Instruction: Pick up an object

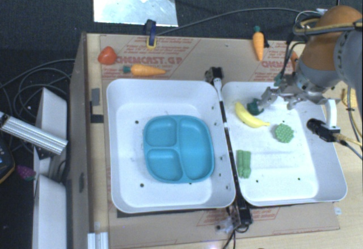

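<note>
Arm enters from the right, over the right bin (317, 185). Tool (258, 107) is low at the bin's upper left, just beside the banana (250, 117), possibly touching its upper end; whether its tips are spread or pressed together I cannot tell. Green round object (284, 132) near centre; green block (243, 163) by the left wall. Left bin (122, 146) holds a blue divided plate (178, 148).

- Grey arm with orange band (329, 32): cut off by the right edge of the frame; only the wrist section shows.
- Jaws (256, 108): too small and dark to read whether they stand apart or closed; the tip sits at the upper end of the yellow plastic banana (250, 117), contact uncertain.
- Small dark teal object at the jaw tip: identity unclear.
- Grey metal rail (31, 131): runs off the left edge.
</note>
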